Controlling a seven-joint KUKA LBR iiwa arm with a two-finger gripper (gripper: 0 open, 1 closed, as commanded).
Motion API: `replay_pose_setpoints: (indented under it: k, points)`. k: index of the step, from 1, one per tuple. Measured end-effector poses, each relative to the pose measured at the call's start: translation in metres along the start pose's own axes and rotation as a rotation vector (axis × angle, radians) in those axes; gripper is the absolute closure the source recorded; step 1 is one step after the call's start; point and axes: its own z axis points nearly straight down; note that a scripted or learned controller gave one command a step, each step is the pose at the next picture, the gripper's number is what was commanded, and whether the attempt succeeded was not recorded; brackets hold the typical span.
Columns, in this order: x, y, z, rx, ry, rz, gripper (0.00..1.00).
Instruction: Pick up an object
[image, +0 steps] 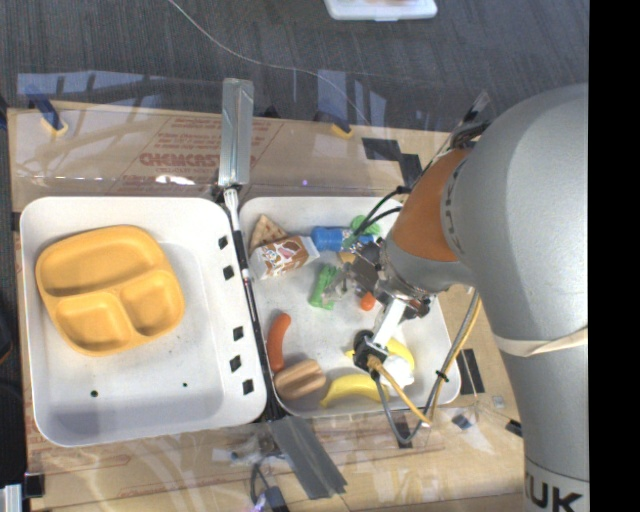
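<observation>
Dark carpet surrounds my bench, where two white bins sit side by side. My left bin (60, 400) holds a yellow divided tray (108, 288). My right bin (290, 205) carries a scatter of toy food: a wrapped snack (280, 256), a blue piece (328, 239), a green piece (324, 287), a red sausage (279, 340), a bread roll (300, 379) and a banana (352, 389). I see the gripper (372, 352) low over the banana's upper end, near the bin's front right; whether it grips anything I cannot tell.
</observation>
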Motion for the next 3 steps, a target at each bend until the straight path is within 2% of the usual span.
replay_pose_setpoints:
  k: [1, 2, 3]
  points:
    - [-0.005, -0.069, -0.023, 0.003, 0.001, -0.090, 0.00]
    - [0.008, -0.008, 0.019, 0.004, -0.002, 0.465, 0.00]
    - [0.079, 0.047, 0.036, -0.006, 0.009, 0.659, 0.00]
